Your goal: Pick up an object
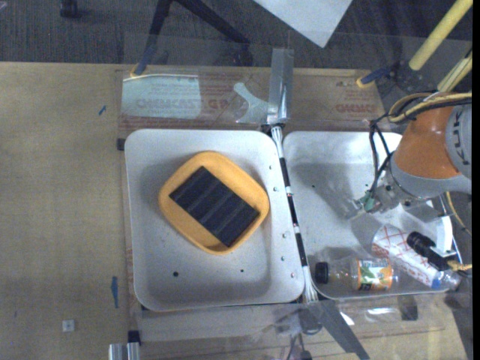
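Near the right bin's front wall lies a small plastic bottle (356,274), light, smooth, likely to roll; its middle suits a grasp. Above it, the gripper (365,203) hovers, its opening impossible to tell.
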`<state>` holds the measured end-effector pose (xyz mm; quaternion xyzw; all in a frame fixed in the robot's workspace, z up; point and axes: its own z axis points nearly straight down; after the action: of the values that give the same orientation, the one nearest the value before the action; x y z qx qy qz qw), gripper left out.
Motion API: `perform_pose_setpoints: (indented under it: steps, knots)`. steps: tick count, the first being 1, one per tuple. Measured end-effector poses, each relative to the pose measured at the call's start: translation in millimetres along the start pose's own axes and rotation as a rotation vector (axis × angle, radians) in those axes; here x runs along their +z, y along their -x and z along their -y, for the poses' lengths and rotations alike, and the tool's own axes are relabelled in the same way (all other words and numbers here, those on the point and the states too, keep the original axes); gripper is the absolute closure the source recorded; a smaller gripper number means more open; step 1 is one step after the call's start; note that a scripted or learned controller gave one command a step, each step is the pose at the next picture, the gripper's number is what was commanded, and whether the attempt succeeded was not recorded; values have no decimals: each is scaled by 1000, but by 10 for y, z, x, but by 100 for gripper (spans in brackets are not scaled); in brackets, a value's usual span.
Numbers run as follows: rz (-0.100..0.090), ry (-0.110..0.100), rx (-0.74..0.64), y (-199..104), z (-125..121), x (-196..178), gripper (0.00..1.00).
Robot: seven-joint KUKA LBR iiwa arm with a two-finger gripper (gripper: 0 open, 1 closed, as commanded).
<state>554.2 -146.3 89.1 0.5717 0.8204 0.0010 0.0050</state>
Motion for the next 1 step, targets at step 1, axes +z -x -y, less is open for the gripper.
perform_pose_setpoints:
  steps: [1]
  knots:
    - [-1,0,82,-11,-511,6,0]
